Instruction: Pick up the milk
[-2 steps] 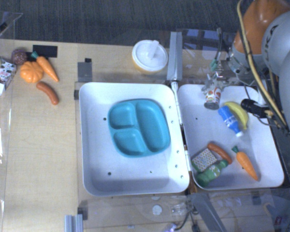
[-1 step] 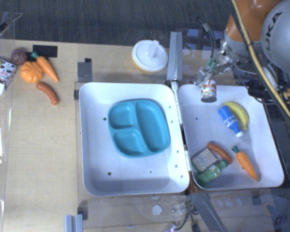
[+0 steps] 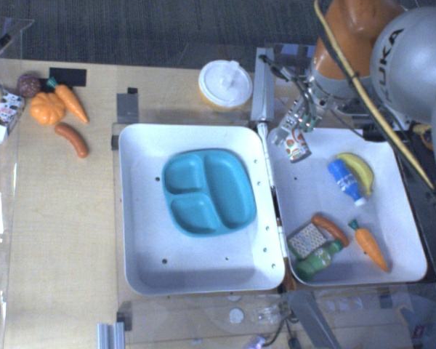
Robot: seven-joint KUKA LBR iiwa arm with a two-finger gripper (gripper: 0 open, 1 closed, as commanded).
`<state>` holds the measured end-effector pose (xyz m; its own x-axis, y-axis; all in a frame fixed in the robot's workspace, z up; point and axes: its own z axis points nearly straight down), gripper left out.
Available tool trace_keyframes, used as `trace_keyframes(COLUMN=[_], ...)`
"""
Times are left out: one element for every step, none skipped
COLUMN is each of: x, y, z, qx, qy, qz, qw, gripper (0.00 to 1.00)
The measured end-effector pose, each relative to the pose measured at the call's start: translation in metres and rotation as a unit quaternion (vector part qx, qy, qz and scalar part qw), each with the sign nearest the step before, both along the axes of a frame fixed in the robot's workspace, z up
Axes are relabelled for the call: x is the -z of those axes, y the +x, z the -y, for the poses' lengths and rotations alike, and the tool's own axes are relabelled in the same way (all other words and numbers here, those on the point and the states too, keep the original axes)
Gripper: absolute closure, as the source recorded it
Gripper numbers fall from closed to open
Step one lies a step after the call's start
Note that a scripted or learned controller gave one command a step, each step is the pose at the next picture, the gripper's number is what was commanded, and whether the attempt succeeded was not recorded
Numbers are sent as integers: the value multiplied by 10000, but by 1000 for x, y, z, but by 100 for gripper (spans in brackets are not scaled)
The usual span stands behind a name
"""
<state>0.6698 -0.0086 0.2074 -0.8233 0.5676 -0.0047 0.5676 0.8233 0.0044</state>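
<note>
Pale wood-grain bench top [image 3: 58,217] lay under two shallow, glossy white plastic bins with rounded corners, set side by side. On the left bin [image 3: 142,264] rested a smooth blue divided plate [image 3: 207,192] with three soft-edged compartments. The right bin [image 3: 400,260] carried a yellow banana [image 3: 359,167] touching a blue bottle [image 3: 346,181], a tapered orange carrot [image 3: 370,246], a green bottle [image 3: 317,260] and a grey textured block [image 3: 306,238]. The milk [image 3: 296,145] was a small carton, white with red and green print, tilted at the right bin's upper left corner, near the divider. The gripper [image 3: 299,119] hung just above it, its fingers at the carton's top edge; whether they clasped the carton or stood apart could not be made out. A round white lid [image 3: 224,82] sat behind the bins.
</note>
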Motion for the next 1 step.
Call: trace_keyframes(x=[-16], y=[-11], z=[10], qx=[246], qy=[1], qz=[0], qw=[9997], gripper=[100])
